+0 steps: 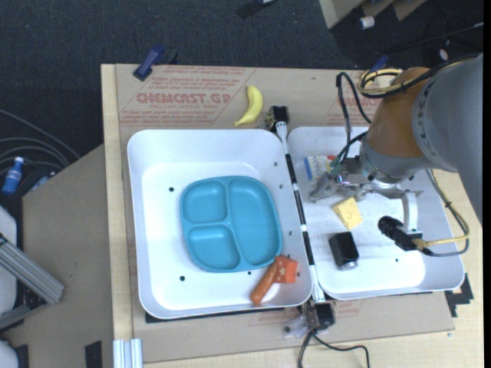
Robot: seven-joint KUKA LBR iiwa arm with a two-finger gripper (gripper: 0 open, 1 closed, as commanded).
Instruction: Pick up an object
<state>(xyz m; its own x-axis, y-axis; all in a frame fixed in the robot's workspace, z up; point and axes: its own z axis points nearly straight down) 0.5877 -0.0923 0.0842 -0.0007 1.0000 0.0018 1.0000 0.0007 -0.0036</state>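
Camera view, right bin (437,271): yellow block (349,213) lying flat just below gripper (341,181), black object (343,249) near it. Fingers' state impossible to tell, nothing visibly held. Likely light, stiff, easiest pinched across short sides. Smooth white floor, probably slippery; walls near. Left bin (149,205) holding blue divided plate (230,222), orange toy (275,278). Desk (192,98) bearing a banana (251,106).

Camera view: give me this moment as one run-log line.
arm: over right bin | gripper: low, above yellow block | black object: right bin | blue tray, orange toy: left bin | banana: bench
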